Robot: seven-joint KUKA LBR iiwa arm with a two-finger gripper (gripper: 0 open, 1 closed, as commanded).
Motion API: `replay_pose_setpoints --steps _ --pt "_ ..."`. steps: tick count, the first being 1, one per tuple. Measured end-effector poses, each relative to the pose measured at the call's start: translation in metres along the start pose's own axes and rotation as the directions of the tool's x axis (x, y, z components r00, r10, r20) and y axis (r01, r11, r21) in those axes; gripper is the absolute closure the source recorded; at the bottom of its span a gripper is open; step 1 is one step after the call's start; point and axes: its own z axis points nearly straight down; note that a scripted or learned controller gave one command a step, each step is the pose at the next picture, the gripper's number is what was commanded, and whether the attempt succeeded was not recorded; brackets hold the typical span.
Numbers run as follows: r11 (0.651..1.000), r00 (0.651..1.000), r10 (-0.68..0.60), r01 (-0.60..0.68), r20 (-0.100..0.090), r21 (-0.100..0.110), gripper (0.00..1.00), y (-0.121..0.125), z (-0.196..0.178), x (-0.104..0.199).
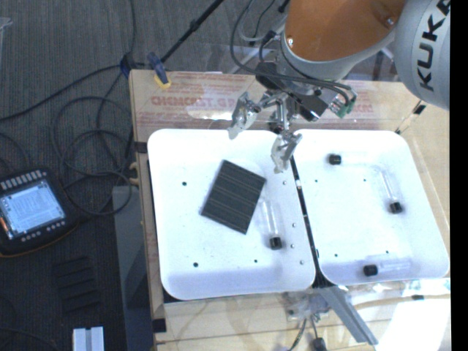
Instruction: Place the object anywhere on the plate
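Gripper (262, 133) jaws spread wide, nothing btwn them, hanging over the far edge of the left bin (175, 269) near the divide w/ the right bin (431, 254). Dark ribbed plate (233, 196) lies flat just below and slightly left of the jaws. Clear tube w/ black cap (271, 225) sits beside the plate's right edge, below the right finger, not touched.

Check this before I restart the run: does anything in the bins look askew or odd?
The dark ribbed plate lies rotated in the left bin, its edges diagonal to the bin's walls. Nothing looks spilled or damaged.
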Motion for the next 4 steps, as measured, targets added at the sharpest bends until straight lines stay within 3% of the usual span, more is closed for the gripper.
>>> replay_pose_setpoints --steps 1,2,3,4 --pt "0.972 0.972 -0.235 0.235 0.001 -0.002 0.00 0.012 0.050 -0.078" --pt "0.706 0.706 -0.709 0.709 0.002 -0.004 0.00 0.010 0.072 -0.029" --pt "0.510 0.510 -0.860 0.860 0.004 -0.001 0.00 -0.089 -0.011 -0.007" --pt "0.505 0.505 -0.863 0.863 0.004 -0.004 0.00 -0.023 0.030 -0.038"
